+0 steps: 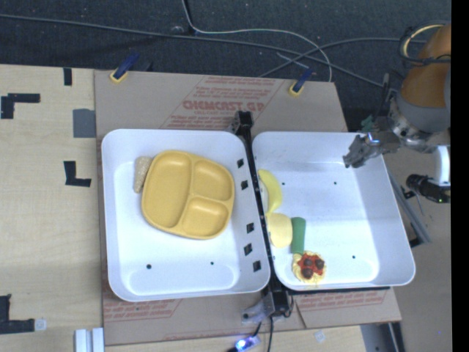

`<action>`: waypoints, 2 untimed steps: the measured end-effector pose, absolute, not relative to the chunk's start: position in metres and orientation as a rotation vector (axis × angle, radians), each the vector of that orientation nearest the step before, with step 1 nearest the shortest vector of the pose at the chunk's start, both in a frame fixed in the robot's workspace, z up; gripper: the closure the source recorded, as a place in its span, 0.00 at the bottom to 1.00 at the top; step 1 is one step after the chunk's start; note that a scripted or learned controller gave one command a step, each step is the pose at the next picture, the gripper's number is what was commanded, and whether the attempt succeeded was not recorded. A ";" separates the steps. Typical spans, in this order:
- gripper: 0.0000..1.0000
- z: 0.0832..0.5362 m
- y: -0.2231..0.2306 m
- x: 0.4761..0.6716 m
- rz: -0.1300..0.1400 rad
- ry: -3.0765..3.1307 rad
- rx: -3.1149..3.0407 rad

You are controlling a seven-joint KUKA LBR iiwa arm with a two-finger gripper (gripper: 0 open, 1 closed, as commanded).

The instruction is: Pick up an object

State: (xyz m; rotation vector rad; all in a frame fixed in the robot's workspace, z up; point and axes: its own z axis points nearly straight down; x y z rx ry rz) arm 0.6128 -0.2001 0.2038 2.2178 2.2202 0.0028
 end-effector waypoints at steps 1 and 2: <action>1.00 0.261 -0.208 0.620 0.004 2.220 2.215; 1.00 0.252 -0.147 0.617 0.000 2.229 2.216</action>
